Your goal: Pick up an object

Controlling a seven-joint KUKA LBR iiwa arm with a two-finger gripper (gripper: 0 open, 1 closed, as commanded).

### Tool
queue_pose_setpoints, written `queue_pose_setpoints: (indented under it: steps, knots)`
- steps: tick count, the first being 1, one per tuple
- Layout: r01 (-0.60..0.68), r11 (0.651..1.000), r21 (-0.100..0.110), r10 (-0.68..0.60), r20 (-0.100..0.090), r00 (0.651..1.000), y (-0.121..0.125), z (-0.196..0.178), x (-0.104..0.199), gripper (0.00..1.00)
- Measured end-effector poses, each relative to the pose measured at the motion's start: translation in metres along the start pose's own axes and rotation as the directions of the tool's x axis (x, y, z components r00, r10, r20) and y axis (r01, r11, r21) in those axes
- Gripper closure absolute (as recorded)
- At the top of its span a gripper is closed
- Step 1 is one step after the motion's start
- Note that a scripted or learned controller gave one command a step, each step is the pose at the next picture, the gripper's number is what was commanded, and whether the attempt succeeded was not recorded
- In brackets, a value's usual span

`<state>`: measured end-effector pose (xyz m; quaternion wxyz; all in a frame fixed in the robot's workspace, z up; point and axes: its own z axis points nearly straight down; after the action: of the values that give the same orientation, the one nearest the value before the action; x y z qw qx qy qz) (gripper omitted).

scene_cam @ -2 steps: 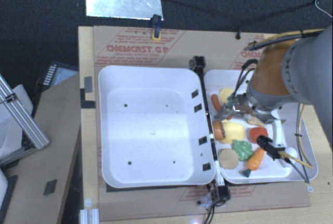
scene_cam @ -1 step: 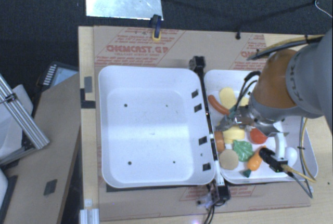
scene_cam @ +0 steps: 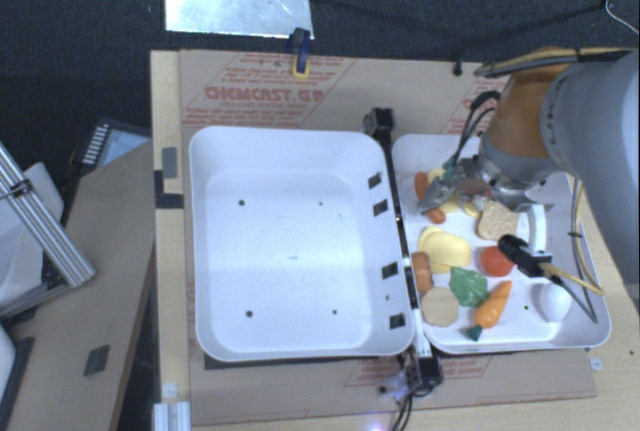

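Over the right bin the gripper hangs low by a carrot and bread; can't tell how the jaws stand; left bin sits beside.

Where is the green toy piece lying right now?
In the camera view, the green piece lies in the right bin, toward its near edge, between the round tan disc and the carrot, just below the yellow piece.
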<state>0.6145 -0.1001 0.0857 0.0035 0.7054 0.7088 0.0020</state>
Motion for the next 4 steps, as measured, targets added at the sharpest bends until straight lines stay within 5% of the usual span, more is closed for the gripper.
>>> queue_pose_setpoints:
  steps: [3, 4]
  knots:
    - [-0.002, 1.0, 0.006, 0.002, -0.002, 1.0, -0.003, 0.001, 0.0, 0.0]
    - [-0.006, 1.0, 0.009, 0.006, -0.001, 1.0, -0.04, 0.001, -0.018, 0.0]
